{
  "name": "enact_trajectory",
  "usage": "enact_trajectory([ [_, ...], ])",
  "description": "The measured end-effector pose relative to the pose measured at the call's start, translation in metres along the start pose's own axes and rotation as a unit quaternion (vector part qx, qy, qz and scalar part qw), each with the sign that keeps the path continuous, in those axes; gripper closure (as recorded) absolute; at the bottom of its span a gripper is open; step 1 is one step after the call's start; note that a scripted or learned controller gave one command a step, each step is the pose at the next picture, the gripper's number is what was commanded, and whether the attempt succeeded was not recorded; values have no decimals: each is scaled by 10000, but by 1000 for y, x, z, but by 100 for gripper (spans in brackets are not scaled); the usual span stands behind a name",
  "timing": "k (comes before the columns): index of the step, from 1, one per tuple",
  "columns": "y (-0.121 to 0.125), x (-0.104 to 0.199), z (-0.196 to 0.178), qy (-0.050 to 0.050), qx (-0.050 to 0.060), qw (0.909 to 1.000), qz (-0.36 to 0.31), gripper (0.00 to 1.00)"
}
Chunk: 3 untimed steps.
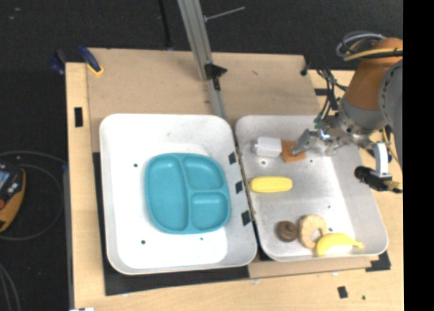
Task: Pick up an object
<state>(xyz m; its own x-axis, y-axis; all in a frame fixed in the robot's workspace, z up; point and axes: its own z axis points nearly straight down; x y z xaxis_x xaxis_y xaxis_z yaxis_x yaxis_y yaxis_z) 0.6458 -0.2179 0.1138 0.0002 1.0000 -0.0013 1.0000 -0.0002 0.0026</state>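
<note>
Arm: we're looking down on the grey arm with its orange band, coming in from the right and leaning over the top edge of the right bin.
Pincer: the pincer sits low in the upper part of the right bin, tip down by the orange piece; it is too small and blurred here, so whether it is spread or pressed together I cannot tell.
Orange piece: a small orange-brown block, right at the pincer tip, touching or nearly so; no telling whether it is pinched.
White block: a small white object just to the left of the orange piece, near the bin's upper left corner.
Corn: a yellow corn cob lying flat across the middle left of the right bin, below the white block.
Bottom cluster: down at the near edge, a brown round piece, a tan round slice touching it, and a yellow banana tucked against the slice.
Right bin: white, shallow, holding all these loose items.
Left bin: white as well, carrying a teal divided plate with three compartments, set in the middle.
Desk: a tan desk under both bins, with a metal post rising at the back between them.
</note>
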Motion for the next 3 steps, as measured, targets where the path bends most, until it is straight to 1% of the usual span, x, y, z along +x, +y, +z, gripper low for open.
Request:
enact_trajectory([
  [1, 3, -1, -18, -11, -50, 10000, -13, 100],
  [2, -1, 5, -67, -5, -18, 10000, -14, 100],
  [3, -2, 12, -119, -4, -21, 10000, -22, 100],
])
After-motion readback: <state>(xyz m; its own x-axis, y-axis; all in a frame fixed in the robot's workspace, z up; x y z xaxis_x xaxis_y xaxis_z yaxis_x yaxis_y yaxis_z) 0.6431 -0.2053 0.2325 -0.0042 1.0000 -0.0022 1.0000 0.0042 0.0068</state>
